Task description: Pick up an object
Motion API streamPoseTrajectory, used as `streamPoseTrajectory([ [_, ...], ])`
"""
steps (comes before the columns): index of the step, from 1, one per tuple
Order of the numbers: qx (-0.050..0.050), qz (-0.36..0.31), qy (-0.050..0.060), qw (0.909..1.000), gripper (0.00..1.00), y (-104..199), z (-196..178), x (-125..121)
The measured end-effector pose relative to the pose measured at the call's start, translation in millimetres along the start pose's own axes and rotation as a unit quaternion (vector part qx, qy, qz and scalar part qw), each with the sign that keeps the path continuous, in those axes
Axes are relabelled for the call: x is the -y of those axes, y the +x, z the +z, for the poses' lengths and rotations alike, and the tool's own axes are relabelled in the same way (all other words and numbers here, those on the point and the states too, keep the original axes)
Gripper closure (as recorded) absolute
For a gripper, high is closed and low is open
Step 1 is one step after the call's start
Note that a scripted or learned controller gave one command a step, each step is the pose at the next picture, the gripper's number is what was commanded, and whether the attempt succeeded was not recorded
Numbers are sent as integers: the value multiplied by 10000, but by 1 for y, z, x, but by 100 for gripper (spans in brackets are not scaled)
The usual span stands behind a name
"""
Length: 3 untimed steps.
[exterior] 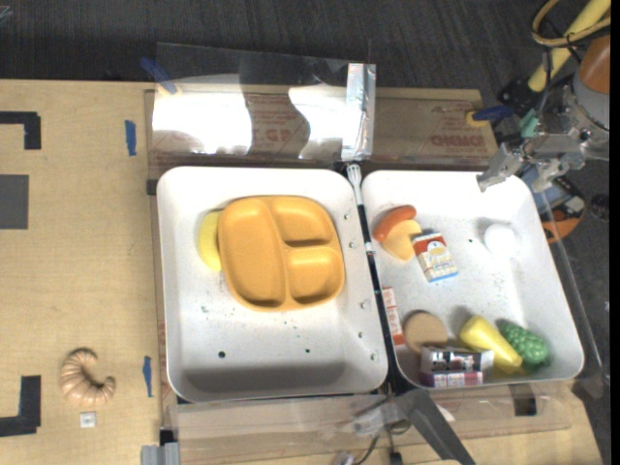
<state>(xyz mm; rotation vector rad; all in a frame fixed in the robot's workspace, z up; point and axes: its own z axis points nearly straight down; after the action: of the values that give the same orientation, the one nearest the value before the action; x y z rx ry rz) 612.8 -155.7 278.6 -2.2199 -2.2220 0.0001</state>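
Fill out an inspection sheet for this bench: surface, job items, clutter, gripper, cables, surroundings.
Surface: wooden bench bearing a left bin and right bin.
Job's things: right bin holds a small carton, yellow toy, green toy, orange-and-yellow toy; left bin holds an orange divided tray.
Clutter: curled tan toy on the bench outside the bins.
Grippers: gripper at the right bin's far corner, holding nothing visible.
Cables: yellow cable loops at top right.
Surroundings: dark floor.
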Motion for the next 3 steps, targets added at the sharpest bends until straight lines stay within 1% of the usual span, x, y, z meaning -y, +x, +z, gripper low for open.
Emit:
streamPoseTrajectory([
  [1, -4, 631, 34, 9980, 0, -28, 81, -35],
  [2, 1, 1523, -16, 9883, 0, 2, 175, 12],
  [3, -4, 1095, 3, 9940, 0, -7, 142, 35],
])
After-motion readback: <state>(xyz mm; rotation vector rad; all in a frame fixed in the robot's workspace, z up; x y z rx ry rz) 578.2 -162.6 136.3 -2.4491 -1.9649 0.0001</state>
